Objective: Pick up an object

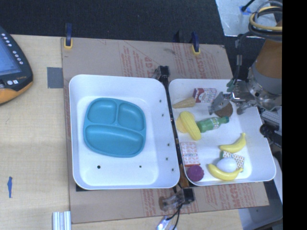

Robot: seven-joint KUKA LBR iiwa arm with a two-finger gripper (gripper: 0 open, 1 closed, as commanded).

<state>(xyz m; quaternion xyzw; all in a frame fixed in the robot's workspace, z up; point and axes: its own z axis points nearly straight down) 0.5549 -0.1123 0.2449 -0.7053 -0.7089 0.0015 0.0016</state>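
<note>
- Over the right bin, upper part, the end effector hung low, arm reaching in from the right.
- A brown round object sat right at the fingertips; couldn't tell if it was pinched or just under them, and the finger spread was unreadable.
- Green bottle lay on its side just below the brown object, close to touching.
- Corn cob, yellow, lay tilted left of the bottle; a pale wedge-shaped piece lay above it.
- Small red-and-white carton sat near the bin's top edge, left of the end effector.
- Banana lay lower right; a second banana curved beneath a white egg-like object, touching it.
- Purple round item and a red-print packet sat by the left wall.
- Left bin held a blue divided plate, lying flat.
- Both bins rested on cardboard on the bench; a handheld control pendant lay at far left.
</note>
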